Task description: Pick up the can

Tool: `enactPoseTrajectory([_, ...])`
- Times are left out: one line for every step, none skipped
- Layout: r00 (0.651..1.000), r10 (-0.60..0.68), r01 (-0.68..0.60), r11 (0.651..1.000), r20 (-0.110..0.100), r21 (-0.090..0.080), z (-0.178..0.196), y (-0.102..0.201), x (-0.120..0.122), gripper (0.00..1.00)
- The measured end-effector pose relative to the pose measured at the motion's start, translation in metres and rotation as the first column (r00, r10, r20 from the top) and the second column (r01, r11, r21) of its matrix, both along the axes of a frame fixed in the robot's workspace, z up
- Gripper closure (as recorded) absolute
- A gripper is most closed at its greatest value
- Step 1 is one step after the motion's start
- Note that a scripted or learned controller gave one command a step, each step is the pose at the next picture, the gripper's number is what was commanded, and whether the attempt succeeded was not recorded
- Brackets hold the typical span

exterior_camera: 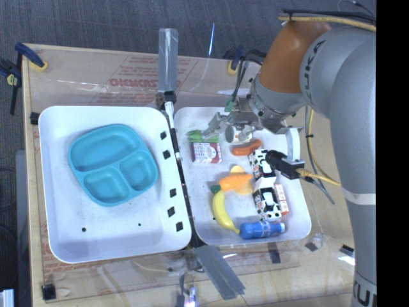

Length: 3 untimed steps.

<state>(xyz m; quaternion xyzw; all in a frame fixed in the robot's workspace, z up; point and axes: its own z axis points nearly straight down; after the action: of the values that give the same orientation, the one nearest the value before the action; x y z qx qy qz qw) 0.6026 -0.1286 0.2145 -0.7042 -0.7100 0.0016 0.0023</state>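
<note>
Well, the gripper hovers at the back of the right bin; I cannot tell if it is open or closed. It should move left and come down around the can. The can is small, red and white, lying beside the sausage.

The can is seen in the right bin, near its left wall and toward the far side. It is small, with a red and white label and a pale top edge. It is laid on its side, well apart from the bin's near edge.
</note>
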Motion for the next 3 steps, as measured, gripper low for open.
enactPoseTrajectory([0.998, -0.069, 0.069, 0.998, 0.003, -0.002, -0.005, -0.083, 0.034, 0.00])
enactPoseTrajectory([0.997, -0.074, 0.074, 0.997, 0.011, -0.005, -0.099, -0.061, 0.055, 0.00])
enactPoseTrajectory([0.995, -0.099, 0.099, 0.995, 0.011, 0.000, -0.108, -0.076, 0.060, 0.00])
